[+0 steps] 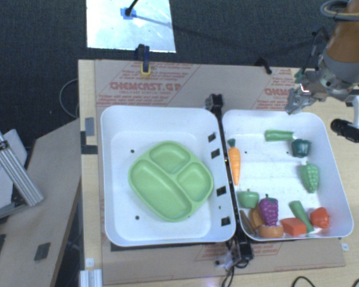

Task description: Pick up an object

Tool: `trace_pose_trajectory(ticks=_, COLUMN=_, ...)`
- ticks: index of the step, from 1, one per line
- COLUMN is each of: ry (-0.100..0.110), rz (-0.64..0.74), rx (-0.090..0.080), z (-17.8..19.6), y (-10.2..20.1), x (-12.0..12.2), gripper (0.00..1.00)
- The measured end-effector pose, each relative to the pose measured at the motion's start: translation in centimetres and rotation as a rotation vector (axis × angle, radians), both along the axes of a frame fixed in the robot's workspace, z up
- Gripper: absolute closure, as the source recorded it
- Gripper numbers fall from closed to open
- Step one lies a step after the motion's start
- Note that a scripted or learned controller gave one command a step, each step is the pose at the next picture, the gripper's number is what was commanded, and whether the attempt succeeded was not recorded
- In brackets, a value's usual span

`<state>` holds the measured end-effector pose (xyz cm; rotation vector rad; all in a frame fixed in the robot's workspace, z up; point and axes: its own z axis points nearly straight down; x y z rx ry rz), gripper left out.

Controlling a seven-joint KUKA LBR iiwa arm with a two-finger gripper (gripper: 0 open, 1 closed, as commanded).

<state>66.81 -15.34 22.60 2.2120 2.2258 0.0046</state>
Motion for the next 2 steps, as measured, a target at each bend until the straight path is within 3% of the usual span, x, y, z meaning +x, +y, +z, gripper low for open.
trace_pose_trajectory(ticks=2, ry=0.003, rz=0.002, rx=0.001, z=-0.7, y=11.1, x=-2.8, gripper=1.0)
